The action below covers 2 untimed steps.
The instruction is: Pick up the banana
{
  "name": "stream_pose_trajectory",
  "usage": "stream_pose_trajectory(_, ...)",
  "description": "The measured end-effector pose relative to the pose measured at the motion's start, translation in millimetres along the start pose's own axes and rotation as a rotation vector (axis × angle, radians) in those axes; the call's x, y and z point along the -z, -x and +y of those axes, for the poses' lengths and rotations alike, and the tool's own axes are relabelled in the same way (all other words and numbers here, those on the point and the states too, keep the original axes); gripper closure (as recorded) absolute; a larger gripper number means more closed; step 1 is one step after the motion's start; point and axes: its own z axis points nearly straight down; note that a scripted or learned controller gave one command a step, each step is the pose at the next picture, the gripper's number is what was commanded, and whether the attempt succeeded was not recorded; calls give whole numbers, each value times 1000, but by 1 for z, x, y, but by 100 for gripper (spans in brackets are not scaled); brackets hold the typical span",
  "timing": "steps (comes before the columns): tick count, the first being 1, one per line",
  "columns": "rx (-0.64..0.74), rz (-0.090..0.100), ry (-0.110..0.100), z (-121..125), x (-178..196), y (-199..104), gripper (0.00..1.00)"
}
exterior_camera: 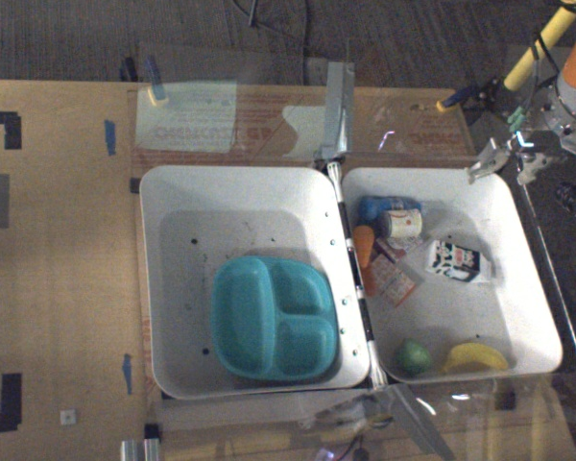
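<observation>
The yellow banana [476, 357] lies on its side in the near right corner of the right bin [533, 301], against the front wall. A green round fruit [414, 357] sits just left of it. My gripper [509, 163] hovers over the far right corner of that bin, well away from the banana. Its two fingers stand apart, open, with nothing between them. The arm [568, 94] comes in from the upper right.
In the right bin's far left part lie a blue item [379, 206], a small can [401, 224], an orange carrot [364, 248], a printed packet [394, 279] and a black-and-white carton [455, 259]. A teal divided plate [274, 319] lies in the left bin [173, 257].
</observation>
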Motion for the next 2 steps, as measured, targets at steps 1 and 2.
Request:
stream_pose_trajectory(1,-249,18,-8,-63,-130,-7,0)
stream_pose_trajectory(2,-254,4,-7,-64,-122,0,100)
